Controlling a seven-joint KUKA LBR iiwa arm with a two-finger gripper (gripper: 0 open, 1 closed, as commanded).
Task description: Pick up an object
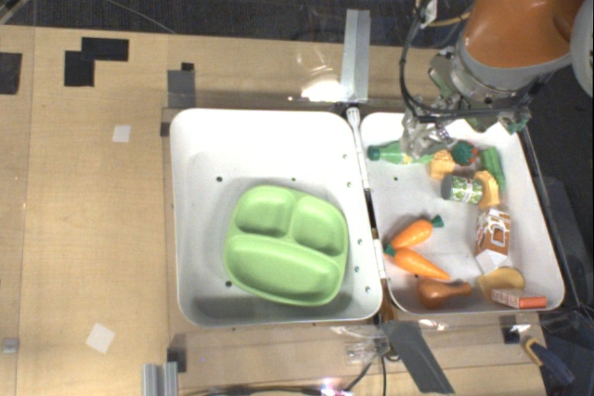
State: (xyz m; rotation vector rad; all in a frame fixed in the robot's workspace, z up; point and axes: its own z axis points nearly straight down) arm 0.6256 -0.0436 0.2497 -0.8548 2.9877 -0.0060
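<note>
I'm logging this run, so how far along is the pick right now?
Done: the arm has reached over the right bin, with the gripper low at its far end beside the green bottle. In hand: nothing visibly between the fingers. Left: grasp and lift. The carrots lie on the bin floor, and the green tray sits in the left bin.

green tray (283, 246), orange carrots (418, 262), white bins (200, 153)

left bin (190, 199): tray (288, 244) inside | right bin (548, 246): carrots (415, 248) left of carton (494, 231)
</note>
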